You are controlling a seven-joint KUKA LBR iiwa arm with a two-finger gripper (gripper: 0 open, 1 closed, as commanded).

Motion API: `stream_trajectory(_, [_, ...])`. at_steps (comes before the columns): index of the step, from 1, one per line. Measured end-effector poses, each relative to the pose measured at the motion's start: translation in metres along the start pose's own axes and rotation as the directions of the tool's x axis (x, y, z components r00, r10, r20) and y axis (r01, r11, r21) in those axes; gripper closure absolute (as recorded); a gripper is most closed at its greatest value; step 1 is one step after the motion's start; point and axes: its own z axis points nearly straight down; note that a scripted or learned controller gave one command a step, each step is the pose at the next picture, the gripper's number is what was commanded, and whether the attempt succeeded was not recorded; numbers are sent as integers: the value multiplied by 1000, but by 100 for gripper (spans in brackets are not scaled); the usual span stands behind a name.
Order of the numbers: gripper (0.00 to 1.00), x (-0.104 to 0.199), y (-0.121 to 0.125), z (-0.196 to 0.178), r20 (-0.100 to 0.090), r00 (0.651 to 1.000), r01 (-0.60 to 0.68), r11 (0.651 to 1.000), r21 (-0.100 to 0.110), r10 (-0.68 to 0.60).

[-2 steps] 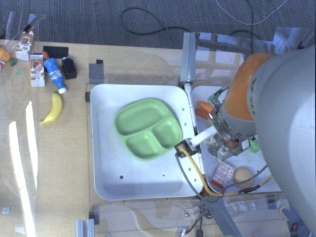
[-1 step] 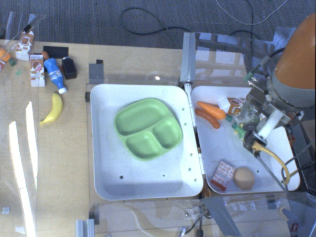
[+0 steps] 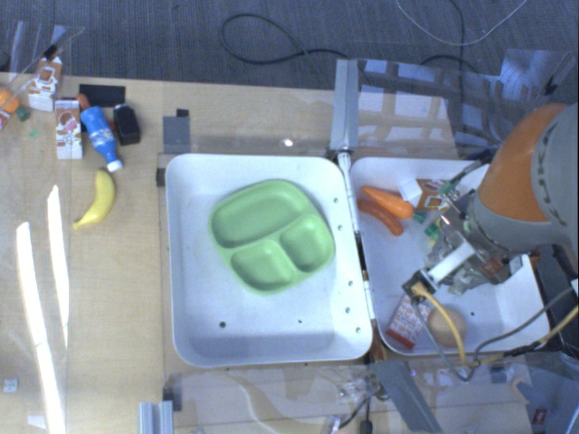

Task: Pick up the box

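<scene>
I read the red box [image 3: 406, 320] as my target. It lies flat at the 7 o'clock corner of the right bin [image 3: 507, 328], up against the rim, with its long axis running roughly from 1 to 7 o'clock. The gripper [image 3: 465, 274] sits over the middle of that bin, so the box is off at about 7 o'clock from it, near but not underneath. As I judge it, the coming move turns on a shift that way and a turn to close across the short sides.

A pale round lump [image 3: 446, 325] sits just beside the box at its 3 o'clock side and may crowd the grasp. I cannot tell whether the gripper is open or closed, or holding anything, because the wrist hardware covers its tip. A printed packet [image 3: 432, 193] at 12 o'clock, beside the carrot [image 3: 385, 206], is partly hidden by the arm; it could be a second box.
</scene>
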Motion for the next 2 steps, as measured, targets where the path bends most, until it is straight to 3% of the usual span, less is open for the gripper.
stream_trajectory(1, [0, 0, 0, 0, 0, 1000, 0, 1000, 0, 0])
stream_trajectory(2, [100, 2, 0, -10, -2, 1000, 8, 1000, -1, -8])
